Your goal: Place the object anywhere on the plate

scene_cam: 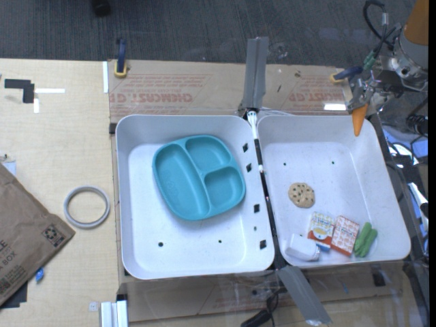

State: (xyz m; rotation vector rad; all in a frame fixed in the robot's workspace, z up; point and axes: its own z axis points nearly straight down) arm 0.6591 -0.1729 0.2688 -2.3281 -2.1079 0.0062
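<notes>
A single fixed camera looks down at a slant from above the bench, far enough off to take in both white bins whole. The left bin (pixel 129 203) sits mid-frame; the right bin (pixel 381 182) lies just beside it. Beyond the left bin runs dark floor (pixel 204 12); left of it, bench top (pixel 54 148).
</notes>
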